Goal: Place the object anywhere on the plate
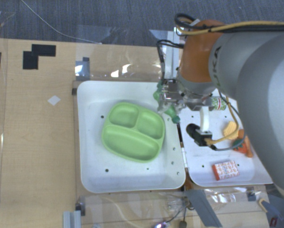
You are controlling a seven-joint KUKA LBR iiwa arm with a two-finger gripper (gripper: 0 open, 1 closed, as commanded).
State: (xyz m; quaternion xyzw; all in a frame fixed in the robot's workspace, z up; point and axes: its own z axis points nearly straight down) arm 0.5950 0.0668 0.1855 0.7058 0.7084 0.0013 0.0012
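Fingers [165, 100] look drawn in narrow on a small green object [173, 117], whose ends stick out on either side of them. I read that as a hold, though the view is soft there. Working down from the biggest thing, the pale wooden desk [37, 127] spans the frame and carries both bins. The grey arm [256, 70] fills the right side and reaches toward the centre. I take that reach as a carry across the divide, since the spare items sit right of centre and the target sits left. The left bin [85, 141], in the middle of the frame, contains the green divided plate [132, 134], lying flat with nothing in its three compartments. The right bin [203, 167], lower right, holds a red and white box [226, 170] near its lower edge. A yellow-orange piece [231, 127] lies above the box and an orange piece [245, 147] is by the arm's edge. The green object hangs just off the plate's upper right rim, over the left bin's floor, not over a compartment. My judgement is that a short shift toward the lower left would put it above the plate before release. Letting go where it is now would risk dropping it beside the rim.
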